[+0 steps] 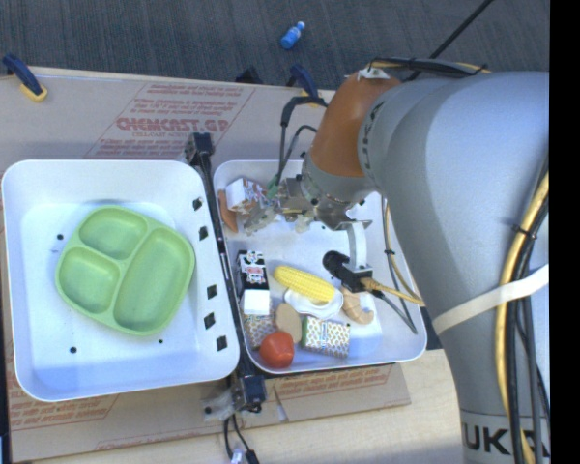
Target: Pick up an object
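**Pick not made yet: gripper down in the cluttered bin, nothing seen in its grasp**

From where I stand the arm (435,162) reaches over the cluttered bin (406,341) and the gripper (275,206) sits low at that bin's far edge, just beside a small pale thing (240,196) in the far corner next to the other bin. Can't tell if the gripper is apart or together, and no obj. shows clamped in it. So I'd judge the approach done, w/ grasp and lift left to do.

The other candidates lie toward the near edge: corn cob (306,283), white block (256,303), red ball (276,349), patterned packet (327,335). The other bin (19,191) carries a green plate (126,269), well apart from the gripper.
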Controlling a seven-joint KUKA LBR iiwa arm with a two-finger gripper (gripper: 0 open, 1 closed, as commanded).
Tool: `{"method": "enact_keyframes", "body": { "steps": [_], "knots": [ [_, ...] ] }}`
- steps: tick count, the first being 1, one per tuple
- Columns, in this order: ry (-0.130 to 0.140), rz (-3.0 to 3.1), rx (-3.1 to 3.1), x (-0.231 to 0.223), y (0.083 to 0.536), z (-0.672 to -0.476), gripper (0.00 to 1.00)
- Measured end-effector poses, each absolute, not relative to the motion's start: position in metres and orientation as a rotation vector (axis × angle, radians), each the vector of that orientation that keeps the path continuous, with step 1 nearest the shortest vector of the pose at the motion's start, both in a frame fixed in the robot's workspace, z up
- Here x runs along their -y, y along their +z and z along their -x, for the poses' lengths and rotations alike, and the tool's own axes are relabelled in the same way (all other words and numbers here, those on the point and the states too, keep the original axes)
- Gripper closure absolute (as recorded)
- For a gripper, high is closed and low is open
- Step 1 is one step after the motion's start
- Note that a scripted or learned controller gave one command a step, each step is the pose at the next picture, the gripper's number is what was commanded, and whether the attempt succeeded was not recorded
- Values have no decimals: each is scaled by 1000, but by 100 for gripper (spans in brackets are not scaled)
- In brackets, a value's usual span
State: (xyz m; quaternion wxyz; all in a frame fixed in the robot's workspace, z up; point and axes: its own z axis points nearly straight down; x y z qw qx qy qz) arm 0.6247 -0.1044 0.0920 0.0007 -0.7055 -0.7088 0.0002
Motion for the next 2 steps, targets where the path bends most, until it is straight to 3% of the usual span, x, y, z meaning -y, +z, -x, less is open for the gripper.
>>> {"method": "enact_keyframes", "body": {
  "steps": [1, 2],
  "knots": [
    [3, 2214, 2225, 99, 92, -644, 0],
    [3, 2208, 2230, 98, 102, -644, 100]
  ]
}}
